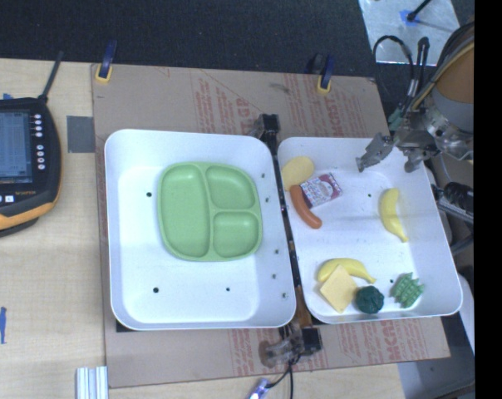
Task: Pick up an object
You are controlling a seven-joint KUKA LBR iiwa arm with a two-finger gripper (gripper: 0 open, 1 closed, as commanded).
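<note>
We see the hand (392, 158) at the upper right corner of the right bin (363, 223), hanging over the bin's back rim with its two fingers spread apart and nothing between them. One fingertip points down-left toward the bin floor, the other sits further right near the bin's edge.

Closest to the hand, just below it, lies a small yellow banana (390, 214), apart from the fingers. To the left along the back of the bin we find a red-and-white packet (321, 189), touching an orange-red sausage (305, 206) that lies slanted beside it, and a pale yellow round piece (297, 170) just behind the sausage.

Toward the front of the same bin sit a second banana (344, 268), a yellow cheese wedge (338, 290) touching it, a dark green round item (369, 300) just beside the wedge, and a lighter green leafy piece (407, 290) near the front right corner.

The left bin (135, 289) holds a green divided plate (209, 211), lying flat near its middle.

Both bins rest on a brown cardboard sheet (193, 98) on the tabletop (43, 306). At the far left we see an orange-trimmed control pendant (14, 163) with a screen.
</note>
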